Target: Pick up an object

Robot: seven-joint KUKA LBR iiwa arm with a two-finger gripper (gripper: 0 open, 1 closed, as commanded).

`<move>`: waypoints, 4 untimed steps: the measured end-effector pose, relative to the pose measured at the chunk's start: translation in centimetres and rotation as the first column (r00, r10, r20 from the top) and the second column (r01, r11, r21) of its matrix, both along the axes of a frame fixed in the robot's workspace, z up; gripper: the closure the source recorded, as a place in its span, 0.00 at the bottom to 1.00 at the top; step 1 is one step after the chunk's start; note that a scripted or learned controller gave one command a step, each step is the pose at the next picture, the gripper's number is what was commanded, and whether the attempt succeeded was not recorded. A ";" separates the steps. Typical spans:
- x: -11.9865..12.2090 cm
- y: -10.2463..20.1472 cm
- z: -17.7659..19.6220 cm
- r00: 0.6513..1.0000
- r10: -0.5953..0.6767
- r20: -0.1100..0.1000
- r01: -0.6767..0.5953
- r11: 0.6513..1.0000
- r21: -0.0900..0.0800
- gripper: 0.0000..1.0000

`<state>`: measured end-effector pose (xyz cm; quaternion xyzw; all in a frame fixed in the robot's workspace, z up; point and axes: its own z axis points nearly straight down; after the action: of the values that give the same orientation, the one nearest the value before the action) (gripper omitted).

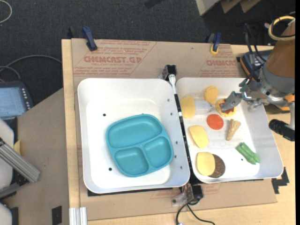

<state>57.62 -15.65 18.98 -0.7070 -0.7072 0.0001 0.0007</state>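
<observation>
Bench board (140, 60) reads "CHEMCAST G P" — printed red.

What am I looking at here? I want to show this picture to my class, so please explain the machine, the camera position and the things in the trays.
One camera looks down at a slant on a bench. The grey and orange machine at the right is a robot arm; its two-finger gripper hangs over the right bin. That bin holds toy food: a red round piece, yellow pieces, a cone, a green vegetable and a yellow and brown piece. The left bin holds a blue divided plate. Whether the gripper holds anything, I cannot tell.
</observation>
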 end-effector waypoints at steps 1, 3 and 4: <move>2.9 3.9 -8.5 1.000 0.004 -0.005 -0.004 1.000 0.002 0.00; -1.9 4.1 -9.4 1.000 -0.002 0.007 0.002 1.000 -0.002 1.00; -1.7 15.5 0.1 1.000 0.012 0.012 -0.012 1.000 0.003 1.00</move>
<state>55.92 -0.15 19.07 -0.7027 -0.7115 -0.0052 -0.0024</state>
